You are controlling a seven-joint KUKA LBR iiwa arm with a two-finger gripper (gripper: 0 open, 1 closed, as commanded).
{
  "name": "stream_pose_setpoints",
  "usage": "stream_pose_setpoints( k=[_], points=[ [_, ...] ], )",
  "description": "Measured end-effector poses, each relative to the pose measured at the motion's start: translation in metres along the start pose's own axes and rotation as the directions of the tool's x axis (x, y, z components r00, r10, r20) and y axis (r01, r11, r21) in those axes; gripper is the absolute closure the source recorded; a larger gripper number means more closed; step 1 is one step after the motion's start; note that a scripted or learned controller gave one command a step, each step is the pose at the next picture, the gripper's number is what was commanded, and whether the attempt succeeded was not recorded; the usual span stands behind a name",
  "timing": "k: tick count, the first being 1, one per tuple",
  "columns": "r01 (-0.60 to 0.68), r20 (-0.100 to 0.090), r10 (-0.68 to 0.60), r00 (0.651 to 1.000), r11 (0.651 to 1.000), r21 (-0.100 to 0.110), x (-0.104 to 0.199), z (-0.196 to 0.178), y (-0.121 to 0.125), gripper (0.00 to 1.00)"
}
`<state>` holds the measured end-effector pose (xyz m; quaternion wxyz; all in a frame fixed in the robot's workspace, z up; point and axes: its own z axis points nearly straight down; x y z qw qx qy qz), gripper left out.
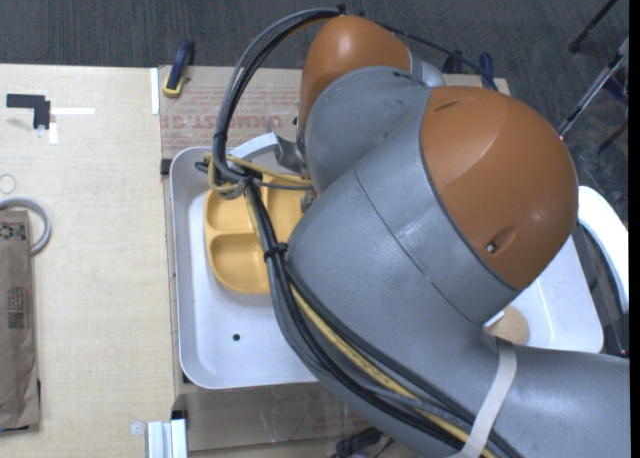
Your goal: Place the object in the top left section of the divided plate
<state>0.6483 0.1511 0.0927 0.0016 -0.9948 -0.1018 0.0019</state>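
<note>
Camera view, looking down at a slant, was taken up largely by the grey KUKA arm (420,246) with its rounded orange joint caps, which reached in from the right and lay across both bins. The arm's bulk hid the gripper, so whether it was released, clenched or grasping anything could not be told. A bundle of black and yellow cables (262,216) ran along the arm's left flank and looped up over the far orange cap.

Beneath the arm sat the shallow white left bin (200,346), and in it lay the yellow divided plastic plate (232,246), only its left part visible, with a raised ridge separating two of its sections. The rest of the plate was covered by the arm. The object to be placed could not be made out anywhere; it may have been hidden under the arm. A small dark speck (236,337) lay on the bin floor in front of the plate.

A sliver of the white right bin (600,216) showed at the right, past the arm, with a round tan disc (512,326) just beside the arm's edge. On the pale wooden bench top (90,196) to the left rested a brown paper bag (18,316), well apart from the bins.
</note>
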Motion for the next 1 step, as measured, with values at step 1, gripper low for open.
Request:
stream_pose_setpoints(
  k=[1],
  points=[
    [0.004, -0.001, -0.004, 1.000, 1.000, 0.008, -0.0002, -0.0005, 0.0050, 1.00]
  ],
)
